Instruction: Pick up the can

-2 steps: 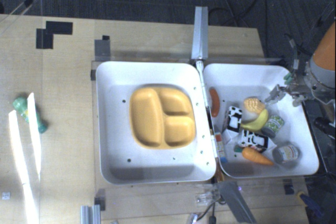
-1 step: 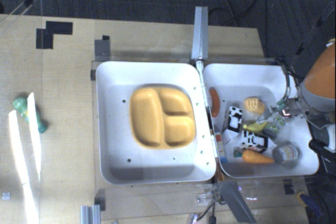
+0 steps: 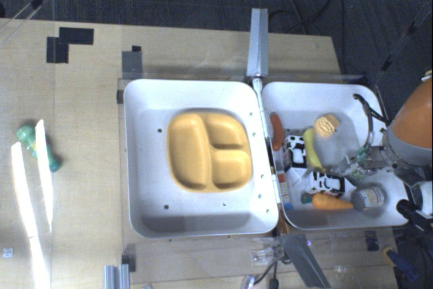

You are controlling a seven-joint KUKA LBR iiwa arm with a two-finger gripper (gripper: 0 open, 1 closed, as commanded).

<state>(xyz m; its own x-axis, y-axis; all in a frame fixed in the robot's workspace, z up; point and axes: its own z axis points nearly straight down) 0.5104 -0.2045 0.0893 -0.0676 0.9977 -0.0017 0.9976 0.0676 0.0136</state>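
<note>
The can [image 3: 369, 198] is a small silver-grey tin lying near the front right corner of the right bin [image 3: 352, 93]. My gripper [image 3: 356, 168] reaches in from the right and hangs just above and slightly behind the can, over the bin floor. Nothing can be seen held in it. The arm's orange band [image 3: 414, 124] sits at the right edge of the view.
The right bin also holds an orange carrot [image 3: 332, 203] touching the can's left side, two black-and-white toys [image 3: 329, 182] [image 3: 294, 146], a banana [image 3: 312, 149], a corn piece [image 3: 327, 125] and a sausage [image 3: 275, 130]. A yellow divided tray [image 3: 210, 151] lies in the left bin [image 3: 145, 145].
</note>
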